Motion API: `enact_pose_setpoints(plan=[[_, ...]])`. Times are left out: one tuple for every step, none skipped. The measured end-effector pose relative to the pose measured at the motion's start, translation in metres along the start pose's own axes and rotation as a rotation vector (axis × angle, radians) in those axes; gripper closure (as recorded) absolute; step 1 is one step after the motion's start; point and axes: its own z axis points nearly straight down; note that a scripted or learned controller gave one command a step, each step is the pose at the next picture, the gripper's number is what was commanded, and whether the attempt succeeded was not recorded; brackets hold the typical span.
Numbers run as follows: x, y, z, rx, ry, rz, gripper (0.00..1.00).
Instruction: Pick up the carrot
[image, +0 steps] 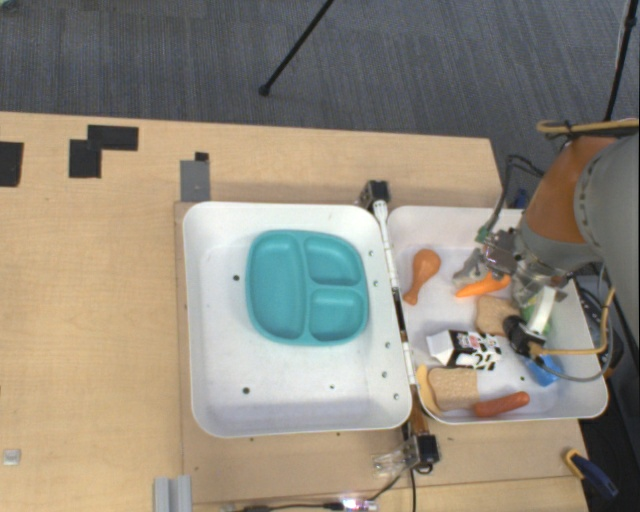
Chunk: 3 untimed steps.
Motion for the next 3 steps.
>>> enact_pose_setpoints(plan=[[-0.006,-0.043,-0.001,0.000,-0.002,0.151,0.00],[-0.007,-0.043,-0.001,0.001,-0.001,0.145,0.00],[-0.006,-0.031,0.001,0.012,-0.003,0.017,0.00]])
